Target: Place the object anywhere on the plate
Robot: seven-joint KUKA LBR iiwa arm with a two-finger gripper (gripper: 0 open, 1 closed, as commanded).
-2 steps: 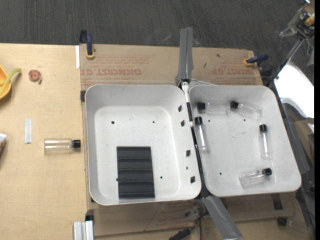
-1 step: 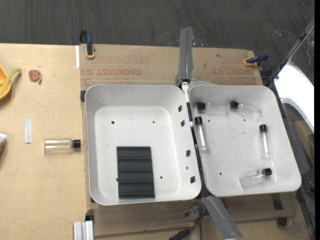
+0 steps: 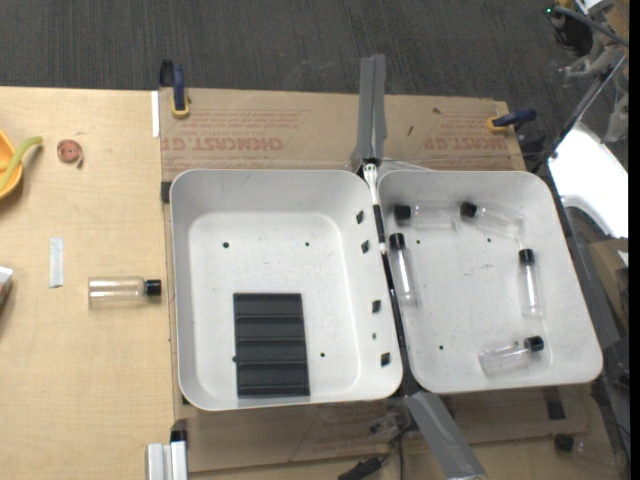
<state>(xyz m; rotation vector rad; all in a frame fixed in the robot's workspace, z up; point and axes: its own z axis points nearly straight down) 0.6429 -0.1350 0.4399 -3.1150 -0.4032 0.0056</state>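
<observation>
Two white bins [image 3: 200, 388], black ribbed plate [image 3: 270, 345] in the left one, clear vials with black caps [image 3: 402, 268] in the right one, tan bench [image 3: 80, 388], brown printed cardboard [image 3: 300, 133], yellow object [image 3: 8, 163] at left edge.

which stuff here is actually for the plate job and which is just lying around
For the job:
- dark ribbed plate in the left bin
- clear vials with black caps in the right bin, such as one by the divider and one at the front

Lying about:
- vial on the bench
- clamps
- yellow item
- small round disc
</observation>
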